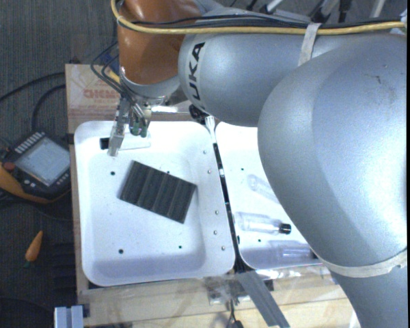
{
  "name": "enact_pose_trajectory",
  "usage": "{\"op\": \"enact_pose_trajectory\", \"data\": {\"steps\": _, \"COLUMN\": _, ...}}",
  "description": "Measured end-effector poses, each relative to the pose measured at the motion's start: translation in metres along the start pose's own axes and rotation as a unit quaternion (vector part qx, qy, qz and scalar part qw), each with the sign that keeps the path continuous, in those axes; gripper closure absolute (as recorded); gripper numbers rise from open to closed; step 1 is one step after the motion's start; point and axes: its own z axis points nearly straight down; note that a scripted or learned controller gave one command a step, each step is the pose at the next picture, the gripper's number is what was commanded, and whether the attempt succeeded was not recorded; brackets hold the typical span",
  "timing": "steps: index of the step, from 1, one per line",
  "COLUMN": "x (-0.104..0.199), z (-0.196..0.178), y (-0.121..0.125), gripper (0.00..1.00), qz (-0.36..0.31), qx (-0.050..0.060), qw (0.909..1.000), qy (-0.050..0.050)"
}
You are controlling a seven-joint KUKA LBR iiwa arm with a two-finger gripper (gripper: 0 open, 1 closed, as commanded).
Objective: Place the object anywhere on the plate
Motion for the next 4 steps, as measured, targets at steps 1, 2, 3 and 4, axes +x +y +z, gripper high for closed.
{"op": "enact_pose_trajectory", "data": {"steps": 1, "x": 0.063, "z": -0.08, "y": -0.019, "gripper": 1.0, "qz": -0.13, "qx": -0.001, "qw": 0.9915, "qy": -0.001}}
{"op": "enact_pose_trajectory", "data": {"steps": 2, "x": 0.158, "z": -0.151, "y": -0.029, "gripper": 1.0, "qz": -0.219, "qx": -0.001, "qw": 0.9758, "qy": -0.001}}
{"op": "enact_pose_trajectory", "data": {"steps": 3, "x": 0.059, "z": -0.24, "y": -0.012, "gripper": 1.0, "qz": -0.233, "qx": -0.001, "qw": 0.9725, "qy": -0.002}}
{"op": "enact_pose_trajectory", "data": {"steps": 4, "x": 0.068, "z": -0.134, "y": -0.013, "gripper": 1.0, "qz": -0.297, "qx": 0.0, "qw": 0.9548, "qy": -0.001}}
